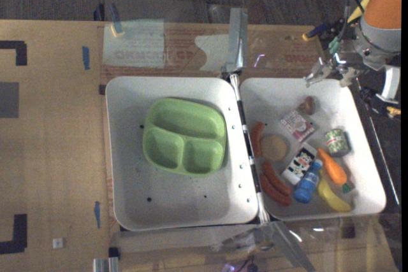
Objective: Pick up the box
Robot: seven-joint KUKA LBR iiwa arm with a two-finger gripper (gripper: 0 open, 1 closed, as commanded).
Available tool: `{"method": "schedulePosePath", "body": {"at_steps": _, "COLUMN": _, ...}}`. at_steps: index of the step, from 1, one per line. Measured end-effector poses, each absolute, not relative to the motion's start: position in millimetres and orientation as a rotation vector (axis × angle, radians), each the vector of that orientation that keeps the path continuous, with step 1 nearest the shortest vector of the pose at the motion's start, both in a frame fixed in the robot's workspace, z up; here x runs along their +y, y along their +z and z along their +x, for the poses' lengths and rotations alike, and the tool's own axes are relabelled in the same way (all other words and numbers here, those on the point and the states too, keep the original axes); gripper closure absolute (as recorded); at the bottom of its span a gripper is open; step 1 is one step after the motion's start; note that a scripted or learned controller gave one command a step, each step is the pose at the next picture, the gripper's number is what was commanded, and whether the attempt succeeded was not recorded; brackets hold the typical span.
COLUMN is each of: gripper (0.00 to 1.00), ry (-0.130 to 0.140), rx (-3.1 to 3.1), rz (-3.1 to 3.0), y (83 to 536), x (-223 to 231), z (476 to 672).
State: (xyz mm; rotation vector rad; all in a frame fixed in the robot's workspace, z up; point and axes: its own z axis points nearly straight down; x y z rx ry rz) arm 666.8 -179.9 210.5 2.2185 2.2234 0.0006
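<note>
The box (297, 125) is small, pink and white, and lies flat in the upper middle of the right bin (370, 156). A second small carton (299, 164), black and white, lies lower down beside a blue bottle (307, 183). My gripper (332, 75) hangs over the far rim of the right bin, up and to the right of the pink box and well apart from it. Its two metal fingers are spread open with nothing between them. The orange band of the arm (386, 6) shows at the top right.
Around the box lie a brown lump (307, 105), a tan disc (274, 147), red sausages (275, 183), a green can (336, 141), a carrot (333, 167) and a banana (334, 195). In the left bin (127, 200) sits a green divided plate (185, 135).
</note>
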Motion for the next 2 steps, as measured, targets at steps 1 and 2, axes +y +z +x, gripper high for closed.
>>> {"method": "schedulePosePath", "body": {"at_steps": 1, "gripper": 0.0, "ry": 0.007, "rx": 2.427, "rz": 1.98, "y": 90, "x": -175, "z": 656.3}}
{"method": "schedulePosePath", "body": {"at_steps": 2, "gripper": 0.0, "ry": 0.004, "rx": 2.415, "rz": 2.007, "y": 86, "x": -102, "z": 590.2}}
